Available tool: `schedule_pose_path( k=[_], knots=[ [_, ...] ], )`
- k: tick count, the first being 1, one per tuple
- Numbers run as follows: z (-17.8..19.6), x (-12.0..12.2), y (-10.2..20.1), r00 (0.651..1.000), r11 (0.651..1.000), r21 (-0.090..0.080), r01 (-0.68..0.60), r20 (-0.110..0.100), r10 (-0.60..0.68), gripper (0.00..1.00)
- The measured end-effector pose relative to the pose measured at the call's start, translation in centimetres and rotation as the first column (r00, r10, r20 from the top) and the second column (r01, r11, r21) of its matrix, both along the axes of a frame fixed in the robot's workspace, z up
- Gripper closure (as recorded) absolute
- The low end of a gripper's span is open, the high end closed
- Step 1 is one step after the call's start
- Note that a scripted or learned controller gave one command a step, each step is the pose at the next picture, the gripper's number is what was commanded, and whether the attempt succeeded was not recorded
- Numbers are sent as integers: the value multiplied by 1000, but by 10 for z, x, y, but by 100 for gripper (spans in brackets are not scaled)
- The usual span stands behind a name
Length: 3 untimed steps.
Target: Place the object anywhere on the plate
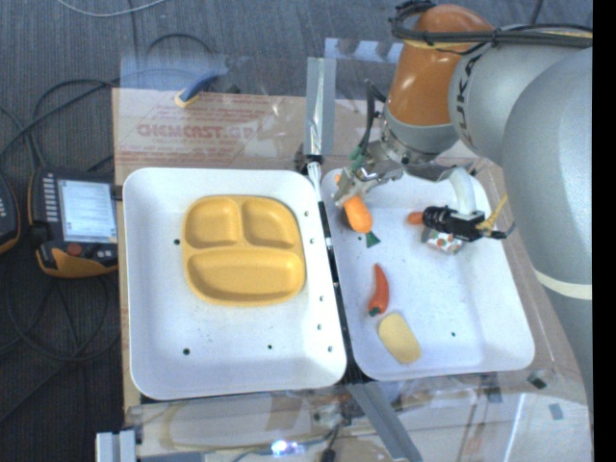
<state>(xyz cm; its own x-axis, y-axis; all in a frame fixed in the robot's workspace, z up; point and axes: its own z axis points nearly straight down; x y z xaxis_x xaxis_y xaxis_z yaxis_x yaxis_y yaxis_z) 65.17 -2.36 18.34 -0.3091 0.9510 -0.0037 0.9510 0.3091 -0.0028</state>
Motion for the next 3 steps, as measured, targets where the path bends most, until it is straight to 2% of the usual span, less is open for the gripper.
schedule_pose_path(
  k=[1,2,3],
  knots=[
    [0,-19,46,996,996,3,-90,0,90,100],
    [0,-19,46,996,996,3,-90,0,90,0],
    [8,-19,47,996,996,4,-91,-1,91,100]
  ],
)
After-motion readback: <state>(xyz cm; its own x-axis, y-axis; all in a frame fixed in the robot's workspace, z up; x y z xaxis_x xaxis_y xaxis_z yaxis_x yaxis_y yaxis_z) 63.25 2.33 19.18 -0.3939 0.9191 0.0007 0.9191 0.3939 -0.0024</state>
